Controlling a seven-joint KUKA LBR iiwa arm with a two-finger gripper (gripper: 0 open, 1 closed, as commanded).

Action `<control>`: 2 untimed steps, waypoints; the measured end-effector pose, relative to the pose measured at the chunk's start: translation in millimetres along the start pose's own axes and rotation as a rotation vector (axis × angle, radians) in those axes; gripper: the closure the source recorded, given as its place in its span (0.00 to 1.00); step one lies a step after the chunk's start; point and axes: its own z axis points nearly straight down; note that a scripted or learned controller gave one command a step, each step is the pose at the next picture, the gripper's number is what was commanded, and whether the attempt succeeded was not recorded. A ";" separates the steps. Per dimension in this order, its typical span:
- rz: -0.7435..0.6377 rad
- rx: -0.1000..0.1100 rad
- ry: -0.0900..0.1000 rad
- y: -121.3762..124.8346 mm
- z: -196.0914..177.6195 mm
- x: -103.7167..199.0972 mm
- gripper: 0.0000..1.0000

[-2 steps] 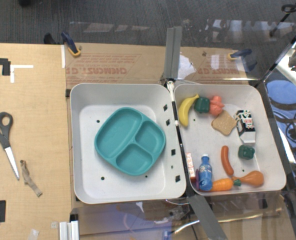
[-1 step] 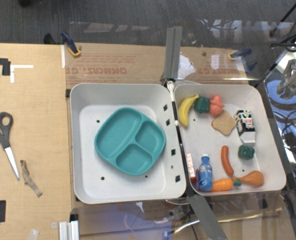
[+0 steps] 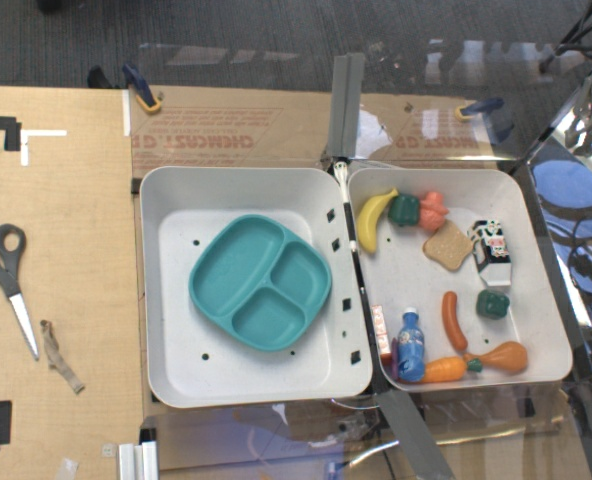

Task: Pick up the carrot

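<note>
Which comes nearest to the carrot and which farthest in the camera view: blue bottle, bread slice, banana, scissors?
1. Blue bottle, right beside the carrot, at the near edge of their bin.
2. Bread slice, mid-bin.
3. Banana, in that bin's far corner by the divide.
4. Scissors, out on the bench, beyond the other bin.

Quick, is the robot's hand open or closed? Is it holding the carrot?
Gripper: cannot be told.
The carrot lies in the right bin, not held.

Teal plate, yellow banana, orange carrot, black-and-white spotted carton.
</note>
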 end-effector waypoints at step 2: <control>-0.583 -0.006 0.001 -6.0 26.4 -13.2 1.00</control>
